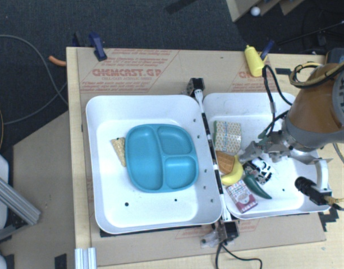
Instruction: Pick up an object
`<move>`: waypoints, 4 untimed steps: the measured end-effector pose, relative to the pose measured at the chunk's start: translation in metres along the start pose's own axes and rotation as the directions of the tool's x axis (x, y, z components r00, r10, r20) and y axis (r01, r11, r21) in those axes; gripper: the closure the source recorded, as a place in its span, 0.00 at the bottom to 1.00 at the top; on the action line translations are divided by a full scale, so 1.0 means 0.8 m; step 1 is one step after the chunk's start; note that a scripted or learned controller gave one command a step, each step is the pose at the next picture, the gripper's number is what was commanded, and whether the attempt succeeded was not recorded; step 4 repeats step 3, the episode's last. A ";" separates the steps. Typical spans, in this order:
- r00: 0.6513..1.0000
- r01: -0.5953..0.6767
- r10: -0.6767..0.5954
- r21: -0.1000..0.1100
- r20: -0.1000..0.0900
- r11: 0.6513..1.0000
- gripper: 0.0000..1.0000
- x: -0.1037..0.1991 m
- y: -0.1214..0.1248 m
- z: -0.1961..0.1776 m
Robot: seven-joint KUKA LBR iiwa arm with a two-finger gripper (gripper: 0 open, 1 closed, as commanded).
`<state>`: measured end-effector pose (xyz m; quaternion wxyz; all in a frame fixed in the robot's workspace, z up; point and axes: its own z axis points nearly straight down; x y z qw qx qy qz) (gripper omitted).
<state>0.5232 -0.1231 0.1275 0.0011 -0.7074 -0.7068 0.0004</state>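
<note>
The right bin (pixel 284 203) holds a cluster of small objects along its left side. A green-and-white patterned packet (pixel 228 136) lies at the back, with a brown-orange piece (pixel 225 161) and a yellow banana-like item (pixel 233 175) below it. Nearer the front are a dark green long item (pixel 256 186) and a pink-red packet (pixel 242 196). A black-and-white object (pixel 264 170) lies just under the gripper (pixel 255 156), which hangs low over the middle of this cluster. Nothing visibly hangs from the gripper.
The left bin (pixel 104 200) bears a blue divided plate (pixel 160 157) with a tan cracker-like piece (pixel 119 148) at its left edge. The grey-and-orange arm (pixel 315 114) covers the right bin's right half. A yellow clamp (pixel 253 60) and a blue clamp (pixel 96 46) sit on the bench's back edge.
</note>
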 end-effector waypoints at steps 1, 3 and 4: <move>1.000 0.001 -0.001 -0.004 0.000 1.000 0.00 -0.034 0.011 0.051; 1.000 0.003 -0.003 -0.003 0.000 1.000 1.00 0.080 0.043 -0.072; 1.000 0.003 -0.003 -0.003 0.000 1.000 1.00 0.080 0.043 -0.072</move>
